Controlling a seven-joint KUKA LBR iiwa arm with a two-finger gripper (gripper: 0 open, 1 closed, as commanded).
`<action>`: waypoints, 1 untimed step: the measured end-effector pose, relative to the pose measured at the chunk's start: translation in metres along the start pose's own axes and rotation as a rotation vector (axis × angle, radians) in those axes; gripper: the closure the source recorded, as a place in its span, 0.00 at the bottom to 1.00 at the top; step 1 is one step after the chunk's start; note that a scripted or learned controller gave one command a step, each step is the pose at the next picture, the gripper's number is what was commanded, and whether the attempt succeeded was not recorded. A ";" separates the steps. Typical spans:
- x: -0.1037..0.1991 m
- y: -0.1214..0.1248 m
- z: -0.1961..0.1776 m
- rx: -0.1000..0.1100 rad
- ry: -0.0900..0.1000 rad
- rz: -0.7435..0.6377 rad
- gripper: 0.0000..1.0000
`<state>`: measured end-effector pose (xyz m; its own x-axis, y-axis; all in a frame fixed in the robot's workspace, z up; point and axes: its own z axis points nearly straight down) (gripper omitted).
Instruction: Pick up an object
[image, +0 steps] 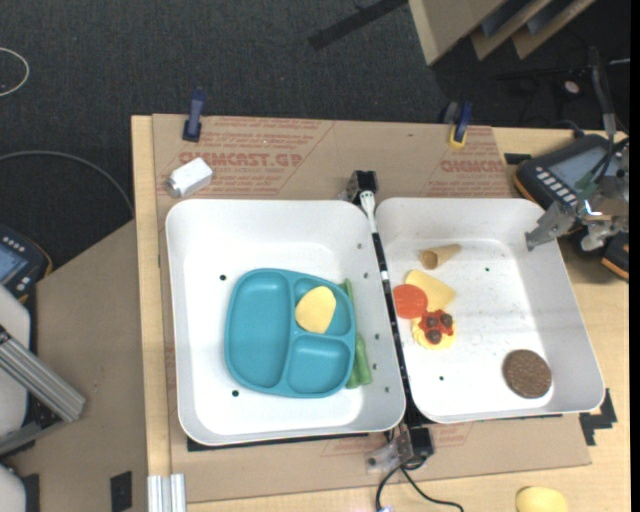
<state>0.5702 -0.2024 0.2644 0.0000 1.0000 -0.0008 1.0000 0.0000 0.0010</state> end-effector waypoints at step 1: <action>0.018 -0.015 -0.141 -0.017 -0.005 -0.003 0.00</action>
<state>0.5545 -0.1843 0.4052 -0.0030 1.0000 -0.0058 0.9998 0.0031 0.0183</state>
